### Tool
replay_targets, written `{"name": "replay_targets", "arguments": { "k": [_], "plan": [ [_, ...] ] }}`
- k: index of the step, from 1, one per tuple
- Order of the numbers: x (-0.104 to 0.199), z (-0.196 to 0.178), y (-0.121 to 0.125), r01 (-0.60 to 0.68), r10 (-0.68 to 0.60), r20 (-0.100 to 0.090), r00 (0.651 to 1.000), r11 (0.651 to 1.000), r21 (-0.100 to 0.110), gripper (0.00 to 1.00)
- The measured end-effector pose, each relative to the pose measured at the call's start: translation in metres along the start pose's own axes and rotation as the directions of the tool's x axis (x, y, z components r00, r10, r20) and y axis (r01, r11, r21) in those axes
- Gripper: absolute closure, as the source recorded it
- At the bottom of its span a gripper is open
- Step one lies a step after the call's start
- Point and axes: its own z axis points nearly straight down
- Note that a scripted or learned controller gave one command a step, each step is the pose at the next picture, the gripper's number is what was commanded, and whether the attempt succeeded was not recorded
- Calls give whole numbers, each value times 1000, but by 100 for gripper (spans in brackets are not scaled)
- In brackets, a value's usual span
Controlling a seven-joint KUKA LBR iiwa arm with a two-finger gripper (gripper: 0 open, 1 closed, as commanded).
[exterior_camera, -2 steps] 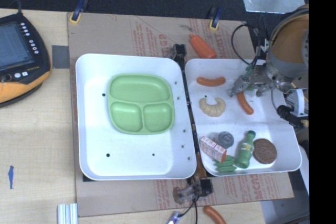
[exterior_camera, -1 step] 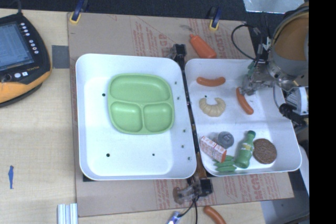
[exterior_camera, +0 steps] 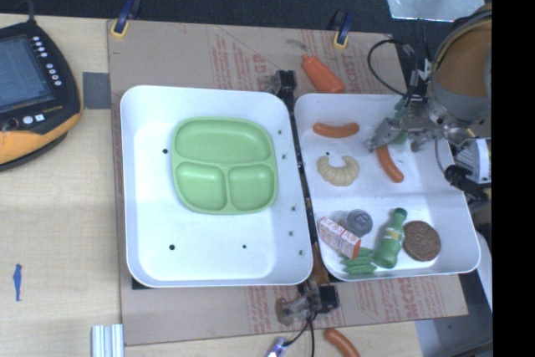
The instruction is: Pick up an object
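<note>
- Grey and metallic, the gripper (exterior_camera: 399, 135) hangs low over the upper part of the right bin (exterior_camera: 456, 217), its fingers spread apart with nothing visible between them.
- The nearest candidate is a red-orange sausage (exterior_camera: 389, 164) lying slanted, its upper end just under the gripper, the rest trailing away below it.
- A second sausage (exterior_camera: 335, 129) lies level, off to the camera-left side of the gripper, near but apart from it.
- Below and to the camera-left of the gripper sits a pale croissant (exterior_camera: 338, 170); farther below, well apart, cluster a green bottle (exterior_camera: 390, 237), a brown cookie (exterior_camera: 421, 239), a grey can (exterior_camera: 359, 221) and a small carton (exterior_camera: 338, 236).
- Well off to the camera-left, the left bin (exterior_camera: 142, 180) holds a green divided plate (exterior_camera: 224, 164).
- Risk, as I judge it: the spread fingers sit over the end of the slanted sausage, not its middle, so closing could pinch only the tip and let it swing or slide out.
- The sausage is round and smooth, so it may roll aside if one finger touches first.
- Descending too hard would press the fingers into the bin floor.
</note>
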Motion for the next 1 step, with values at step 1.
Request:
{"name": "replay_targets", "arguments": {
  "k": [1],
  "plan": [
    [-24,32,2,-3,3,-3,1000,1000,1,0]
  ]
}}
